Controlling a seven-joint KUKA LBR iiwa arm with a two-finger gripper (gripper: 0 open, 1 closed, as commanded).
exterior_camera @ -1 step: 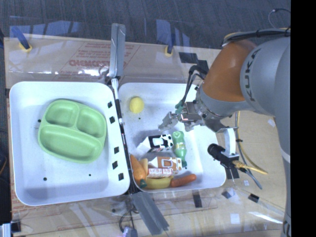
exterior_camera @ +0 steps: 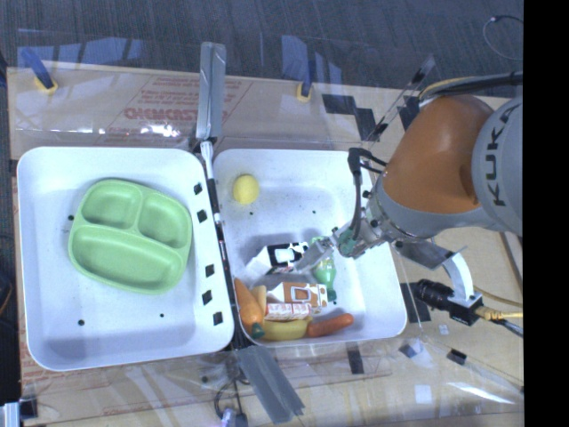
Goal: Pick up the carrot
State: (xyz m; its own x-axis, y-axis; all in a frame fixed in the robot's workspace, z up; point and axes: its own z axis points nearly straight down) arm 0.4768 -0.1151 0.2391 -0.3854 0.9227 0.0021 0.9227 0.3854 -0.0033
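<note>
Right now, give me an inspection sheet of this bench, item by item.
Surface: two white bins side by side, left bin, right bin.
Job's things: carrot at the right bin's front edge.
Clutter: green divided plate in left bin; lemon, carton, other toy food in right bin.
Gripper: gripper low over the clutter.
Cables: cable right of the bins.
Surroundings: dark carpet.

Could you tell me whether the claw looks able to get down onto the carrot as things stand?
Probably yes: the carrot lies uncovered at the right bin's near edge, with the claw close above; the carton beside it crowds one side.
</note>
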